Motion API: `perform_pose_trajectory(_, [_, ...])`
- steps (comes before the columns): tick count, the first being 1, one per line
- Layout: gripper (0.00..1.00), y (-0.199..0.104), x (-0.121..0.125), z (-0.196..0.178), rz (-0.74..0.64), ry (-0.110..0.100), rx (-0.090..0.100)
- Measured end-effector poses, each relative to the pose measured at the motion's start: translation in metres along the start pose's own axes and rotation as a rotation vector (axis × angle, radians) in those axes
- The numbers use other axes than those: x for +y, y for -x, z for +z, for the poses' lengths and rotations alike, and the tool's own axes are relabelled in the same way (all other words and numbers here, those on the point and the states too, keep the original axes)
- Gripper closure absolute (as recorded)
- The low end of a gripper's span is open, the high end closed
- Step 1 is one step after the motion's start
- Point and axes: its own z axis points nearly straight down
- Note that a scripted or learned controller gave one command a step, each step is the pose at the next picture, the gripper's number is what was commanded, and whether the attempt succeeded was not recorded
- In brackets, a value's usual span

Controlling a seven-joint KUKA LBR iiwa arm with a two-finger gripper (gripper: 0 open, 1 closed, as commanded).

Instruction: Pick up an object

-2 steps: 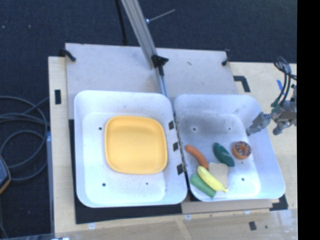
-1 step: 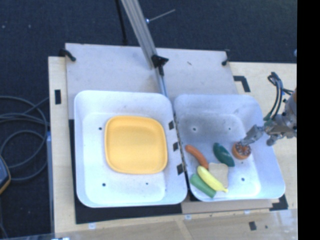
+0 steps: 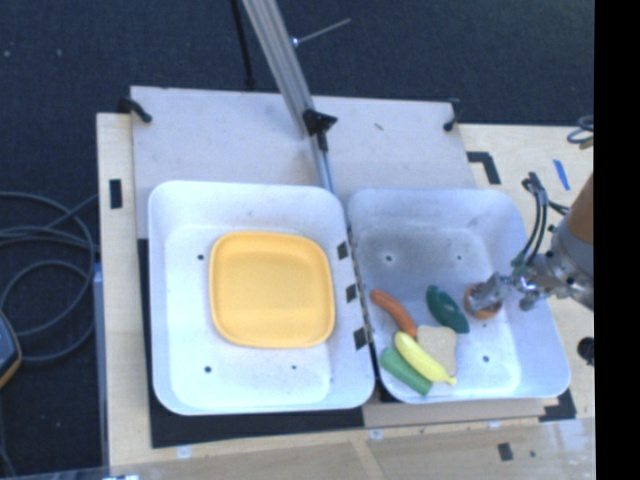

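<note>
My gripper (image 3: 492, 294) reaches in from the right and hangs low over the right side of the right bin (image 3: 430, 218). Directly under its tip lies a small brown-orange round object (image 3: 485, 308), partly hidden by it. Just left of that sits a dark green object (image 3: 447, 309). An orange carrot-like piece (image 3: 394, 311) lies further left. At the bin's front lie a yellow banana-like piece (image 3: 424, 358), a green piece (image 3: 404, 370) and a pale flat piece (image 3: 438, 343), all touching.
The left bin (image 3: 180, 268) holds a yellow square plate (image 3: 271, 289). A metal pole (image 3: 285, 58) slants up from the seam between the bins. Cables (image 3: 40, 258) lie on the floor at the left.
</note>
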Motion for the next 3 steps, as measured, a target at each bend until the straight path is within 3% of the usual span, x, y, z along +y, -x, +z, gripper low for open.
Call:
perform_pose_trajectory(1, [0.00,-0.003,0.009,0.052,-0.001,0.001,0.000])
perform_pose_trajectory(2, [1.00,-0.002,0.010,0.039,0.000,0.007,-0.001])
perform_pose_trajectory(3, [1.00,0.002,0.009,-0.004,-0.001,0.009,-0.003])
